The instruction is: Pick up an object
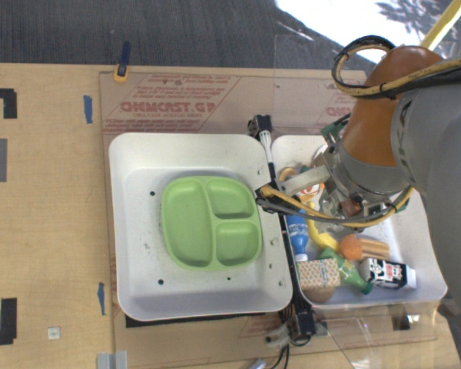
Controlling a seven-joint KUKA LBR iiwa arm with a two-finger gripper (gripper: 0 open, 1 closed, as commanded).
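Over the right bin the grey arm reaches down, its orange band above the wrist, and the jaws are hidden beneath it among the clutter, so I cannot tell how they stand. That bin holds a heap of small things: a blue bottle, a yellow banana, an orange ball, a brown patterned box and a black-and-white tube. Beside it, the left bin carries a green plate with 3 compartments, lying flat. Both bins sit on the brown counter.
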